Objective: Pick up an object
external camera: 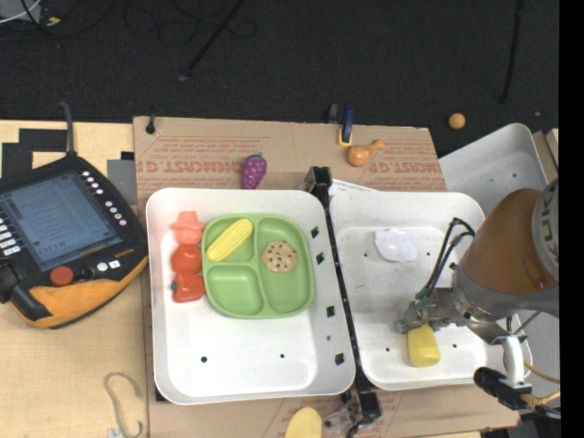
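Hovering in the right bin (383, 363), gripper (422, 320) sat just above yellow block (422, 346); finger state indeterminate. Advised centring over block before closing.

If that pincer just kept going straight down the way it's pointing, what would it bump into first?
Most likely the yellow block, which lies right under the pincer in the right bin. Depth is hard to judge from this slanted view, so it may already be touching it.

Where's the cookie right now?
In the left bin, on the green plate, in its upper right compartment, the cookie lies right of the corn.
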Robot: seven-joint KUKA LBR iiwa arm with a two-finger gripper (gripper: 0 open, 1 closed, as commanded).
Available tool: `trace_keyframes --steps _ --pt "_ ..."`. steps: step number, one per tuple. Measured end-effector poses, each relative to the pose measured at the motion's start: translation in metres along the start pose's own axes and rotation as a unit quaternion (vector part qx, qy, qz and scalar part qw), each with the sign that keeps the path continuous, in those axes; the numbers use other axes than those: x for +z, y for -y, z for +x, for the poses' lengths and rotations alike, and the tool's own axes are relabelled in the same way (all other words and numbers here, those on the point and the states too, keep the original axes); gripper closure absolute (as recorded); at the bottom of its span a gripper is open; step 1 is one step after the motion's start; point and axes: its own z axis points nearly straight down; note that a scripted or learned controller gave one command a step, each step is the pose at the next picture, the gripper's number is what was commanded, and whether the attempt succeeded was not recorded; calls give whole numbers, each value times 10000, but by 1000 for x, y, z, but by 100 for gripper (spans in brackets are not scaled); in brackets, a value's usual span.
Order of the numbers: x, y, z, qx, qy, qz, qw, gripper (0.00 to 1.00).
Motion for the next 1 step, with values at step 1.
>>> trace_keyframes --steps 1 --pt "-54 4 -11 -2 11 -17 10000 100"
